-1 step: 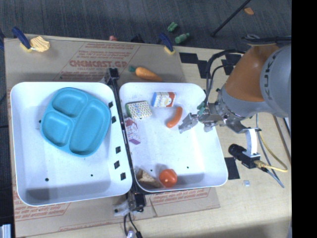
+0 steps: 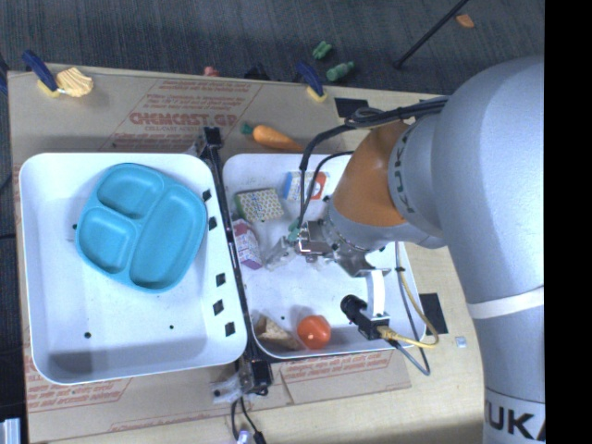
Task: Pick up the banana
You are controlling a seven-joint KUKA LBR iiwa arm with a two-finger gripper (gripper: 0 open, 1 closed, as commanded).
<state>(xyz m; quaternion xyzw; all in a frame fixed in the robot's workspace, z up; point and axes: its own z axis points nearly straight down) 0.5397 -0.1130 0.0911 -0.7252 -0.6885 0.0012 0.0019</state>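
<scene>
Along the near wall of the right-hand shallow white bin (image 2: pixel 418 333) sat a round orange-red fruit (image 2: pixel 314 330), with a brownish wedge-shaped scrap (image 2: pixel 274 328) touching it. Just beyond, the grey arm's gripper (image 2: pixel 310 240) hung low over a crumpled clear wrapper (image 2: pixel 277 253). Whether it was open or closed I could not tell, nor where the banana lay. To my eye, a good try would need the gripper centred across the banana's narrow width, clear of its neighbours. Farther back lay a small speckled box (image 2: pixel 260 203) and a white carton (image 2: pixel 312 186). The left-hand white bin (image 2: pixel 55 276) held a blue divided plastic plate (image 2: pixel 141 226).
</scene>
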